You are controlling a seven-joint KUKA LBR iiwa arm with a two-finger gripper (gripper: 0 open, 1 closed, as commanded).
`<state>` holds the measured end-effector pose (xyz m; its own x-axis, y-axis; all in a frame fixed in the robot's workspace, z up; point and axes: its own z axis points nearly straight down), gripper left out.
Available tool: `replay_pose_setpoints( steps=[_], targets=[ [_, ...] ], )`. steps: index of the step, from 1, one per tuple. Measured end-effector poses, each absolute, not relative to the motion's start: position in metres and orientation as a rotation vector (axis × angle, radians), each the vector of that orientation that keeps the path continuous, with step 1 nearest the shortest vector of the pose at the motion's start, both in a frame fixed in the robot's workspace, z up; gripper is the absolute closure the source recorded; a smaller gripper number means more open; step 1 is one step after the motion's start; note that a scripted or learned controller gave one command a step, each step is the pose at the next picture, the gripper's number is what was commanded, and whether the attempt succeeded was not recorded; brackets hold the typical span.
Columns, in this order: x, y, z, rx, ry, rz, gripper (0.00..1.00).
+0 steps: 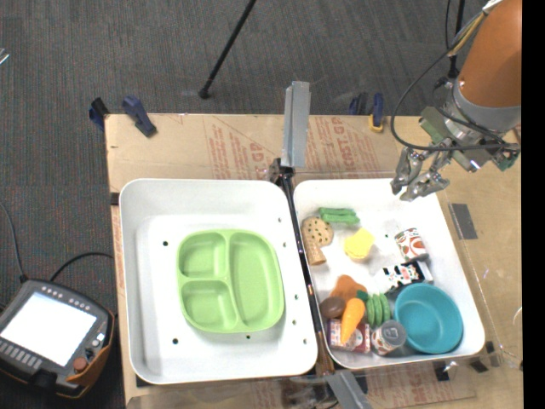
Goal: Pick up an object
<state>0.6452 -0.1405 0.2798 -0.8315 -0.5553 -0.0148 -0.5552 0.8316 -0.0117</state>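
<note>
My claw point(418, 182) hangs above the far right corner of the right bin point(456, 244), fingers spread a little way apart, nothing between them. So this is the approach, nothing picked. Taking the teal bowl point(428, 317) as my landmark: just past its far rim stand a small black-and-white carton point(407, 272) and a red-patterned can point(411, 244); further off, toward the bin's middle, a yellow piece point(359, 244), a cookie point(316, 233) and a green bean pod point(339, 216). Left of the bowl, a carrot point(351, 315) crowds against other bits. Far left of the bowl, the green divided plate point(230, 281) sits in the other bin point(140, 228). Next, I reckon, I pick a loner, the yellow piece looks best, centre over it, then drop straight down.
</note>
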Motion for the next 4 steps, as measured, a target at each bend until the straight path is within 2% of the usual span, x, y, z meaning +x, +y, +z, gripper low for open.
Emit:
replay_pose_setpoints(
  steps=[1,2,3,4],
  targets=[
    [0.643,-0.211,0.158,-1.527,2.748,0.015,1.00],
    [0.645,-0.212,0.164,-1.521,2.744,0.004,0.00],
    [0.600,-0.191,0.083,-1.532,2.746,0.015,0.00],
    [0.549,-0.130,0.094,-1.444,2.766,-0.005,0.00]
  ],
)
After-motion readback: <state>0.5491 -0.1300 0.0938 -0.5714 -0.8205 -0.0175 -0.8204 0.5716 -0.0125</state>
